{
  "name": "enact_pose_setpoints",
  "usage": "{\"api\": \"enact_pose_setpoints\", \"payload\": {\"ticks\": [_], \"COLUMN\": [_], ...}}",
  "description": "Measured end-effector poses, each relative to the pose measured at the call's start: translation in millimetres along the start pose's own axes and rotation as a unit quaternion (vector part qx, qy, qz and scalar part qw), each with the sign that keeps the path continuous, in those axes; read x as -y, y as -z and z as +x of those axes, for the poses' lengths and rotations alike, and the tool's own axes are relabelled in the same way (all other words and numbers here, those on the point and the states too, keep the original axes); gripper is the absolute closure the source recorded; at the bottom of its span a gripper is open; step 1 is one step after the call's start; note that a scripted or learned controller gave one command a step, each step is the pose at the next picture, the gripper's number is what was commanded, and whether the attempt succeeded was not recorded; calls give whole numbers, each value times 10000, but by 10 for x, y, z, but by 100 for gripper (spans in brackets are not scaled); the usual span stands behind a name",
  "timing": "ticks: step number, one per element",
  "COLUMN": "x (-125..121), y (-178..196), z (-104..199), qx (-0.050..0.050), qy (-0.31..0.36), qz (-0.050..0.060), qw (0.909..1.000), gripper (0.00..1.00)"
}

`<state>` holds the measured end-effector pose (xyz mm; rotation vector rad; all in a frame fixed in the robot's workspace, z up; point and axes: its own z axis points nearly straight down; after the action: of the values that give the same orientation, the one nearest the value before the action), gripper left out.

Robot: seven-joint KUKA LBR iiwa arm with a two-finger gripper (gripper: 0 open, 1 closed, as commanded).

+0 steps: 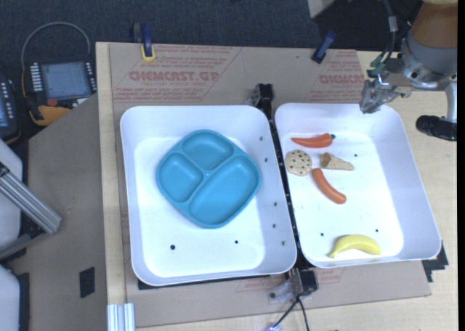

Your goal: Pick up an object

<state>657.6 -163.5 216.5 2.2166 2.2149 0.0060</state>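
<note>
Over the far edge of the right bin (407,133), toward its far right corner, hangs the gripper (370,102), pointing down with nothing between its fingers; whether the jaws are released or clenched I cannot tell. Inside that bin five things lie apart from the gripper. A carrot (311,140) lies near the far edge, toward the left wall. Just below it a cookie (298,162) sits close to the left wall, with a cone (336,162) beside it toward the middle. A sausage (328,185) lies at a slant near the bin's middle, its upper end close to the cookie and cone. A banana (354,246) rests near the near edge. On the left bin (138,177), a blue plate (208,177) with three compartments sits around the middle.
</note>
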Motion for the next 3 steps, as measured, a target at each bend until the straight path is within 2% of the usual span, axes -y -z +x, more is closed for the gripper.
{"api": "enact_pose_setpoints", "payload": {"ticks": [1,2,3], "x": [-50,156,255], "y": [487,459,307], "z": [79,497,1027], "qx": [-2,-23,-31], "qy": [14,23,31], "qz": [-1,54,58], "qw": [10000,10000,10000], "gripper": [100,100,100]}}
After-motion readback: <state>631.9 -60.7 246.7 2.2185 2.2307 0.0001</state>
